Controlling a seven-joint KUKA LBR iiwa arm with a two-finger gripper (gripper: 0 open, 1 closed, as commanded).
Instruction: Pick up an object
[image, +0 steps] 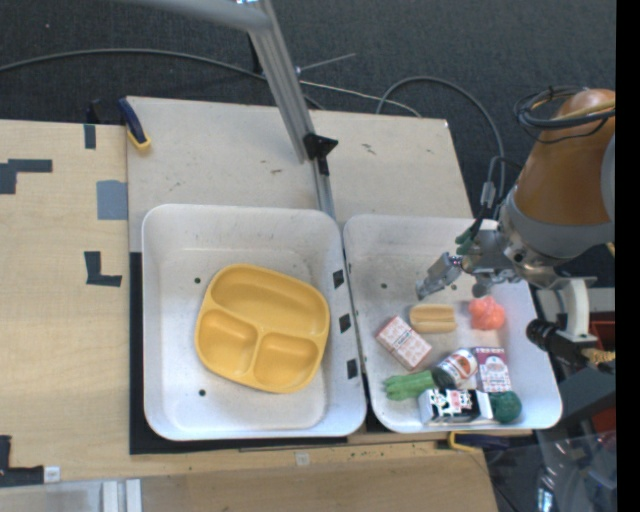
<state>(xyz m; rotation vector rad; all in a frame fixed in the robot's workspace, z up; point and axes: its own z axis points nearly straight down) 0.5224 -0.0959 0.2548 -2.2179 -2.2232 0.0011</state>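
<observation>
At the far left, the pale wooden worktop (50, 330) carries grey and black tape marks. A blue and yellow clamp (133, 124) sits at the upper left corner of the lighter board beneath the bins.

The left white shallow plastic bin (165, 400) holds a yellow plastic tray with three compartments (262, 328), lying flat near the bin's middle. A slanted grey metal pole (290, 85) comes down from the top edge to the seam between the two bins.

The right white shallow plastic bin (385, 240) holds a cluster of small things in its lower half. A small pink and white box (404, 343) lies tilted near the bin's left side, with a tan bread-like block (432, 318) just beside it on the upper right. Below them lies a green vegetable-shaped toy (407, 384), next to a small can with a red label (458, 368) and a black and white carton (452, 404). A red and white packet (492, 369) and a dark green round toy (506, 406) lie further right. An orange-pink round toy (487, 313) sits near the bin's right rim.

The tool (437, 280) hangs above the tan block and just left of the orange-pink toy, with nothing seen between its fingers; whether they stand wide or narrow, I cannot tell.
</observation>
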